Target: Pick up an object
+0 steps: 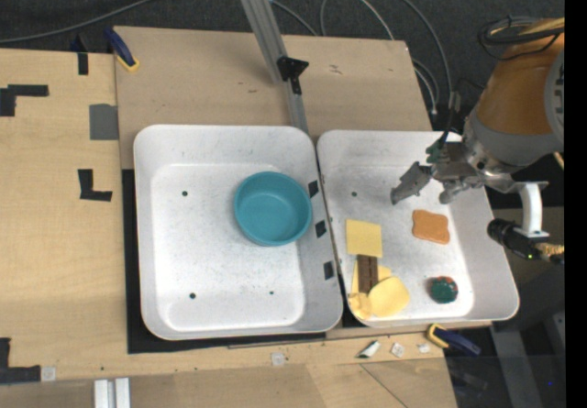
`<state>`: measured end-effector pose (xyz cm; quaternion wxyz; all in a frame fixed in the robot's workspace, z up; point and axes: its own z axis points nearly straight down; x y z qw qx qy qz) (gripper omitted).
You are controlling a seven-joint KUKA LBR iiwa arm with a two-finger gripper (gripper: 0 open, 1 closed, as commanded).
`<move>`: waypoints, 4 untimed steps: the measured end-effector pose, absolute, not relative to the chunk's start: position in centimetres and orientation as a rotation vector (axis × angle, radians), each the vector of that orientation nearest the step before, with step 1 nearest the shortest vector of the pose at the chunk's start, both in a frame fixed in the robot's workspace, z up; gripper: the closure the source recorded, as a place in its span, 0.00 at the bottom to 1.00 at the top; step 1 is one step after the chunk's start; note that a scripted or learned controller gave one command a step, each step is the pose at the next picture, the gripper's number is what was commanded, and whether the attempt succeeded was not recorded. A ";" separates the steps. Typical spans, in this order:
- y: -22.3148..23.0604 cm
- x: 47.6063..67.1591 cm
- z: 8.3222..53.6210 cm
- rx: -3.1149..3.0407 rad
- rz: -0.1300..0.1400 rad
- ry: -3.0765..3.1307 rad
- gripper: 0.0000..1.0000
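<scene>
My gripper (429, 192) hangs over the upper middle of the right bin (367, 151), its two fingers spread open with nothing between them. Just below its right finger lies an orange slab (431, 227). A yellow square (364, 237) sits to the lower left of the gripper. Below that lies a brown stick (366, 272) beside a yellow rounded piece (385, 297). A small dark green and red ball (443, 289) rests near the bin's front right corner.
A teal bowl (271, 207) stands in the left bin (174, 241), near its right wall. A grey metal pole (266, 26) slants in from the top to the bins' shared back edge. Cables lie behind the bench.
</scene>
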<state>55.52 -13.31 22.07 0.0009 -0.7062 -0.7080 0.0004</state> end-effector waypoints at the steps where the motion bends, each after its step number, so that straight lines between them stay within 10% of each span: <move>1: -13.3 55.5 22.1 -2.218 0.001 -2.223 0.00; 4: -11.2 55.8 8.9 -2.220 0.001 -2.222 0.00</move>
